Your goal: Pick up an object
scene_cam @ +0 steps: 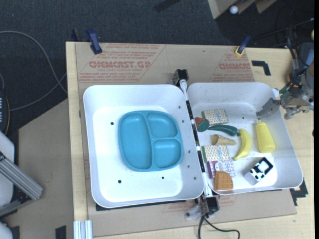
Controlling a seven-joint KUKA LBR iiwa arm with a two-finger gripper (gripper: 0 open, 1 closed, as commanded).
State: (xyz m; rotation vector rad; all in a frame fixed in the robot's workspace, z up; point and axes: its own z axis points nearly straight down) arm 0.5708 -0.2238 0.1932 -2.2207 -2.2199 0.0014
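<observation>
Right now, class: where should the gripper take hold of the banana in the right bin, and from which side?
Probably across the middle of the banana, coming straight down. It lies flat and curved, its length running near to far, with bare bin floor to its right; the cone sits close on its left.

Divided plate [149, 146] in left bin [99, 103]; banana [243, 144] and waffle [224, 181] in right bin [249, 91]

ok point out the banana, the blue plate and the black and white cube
banana [243, 144], camera view, middle of its curve
blue plate [149, 139], camera view, ridge between compartments
black and white cube [260, 169], camera view, top face
</observation>
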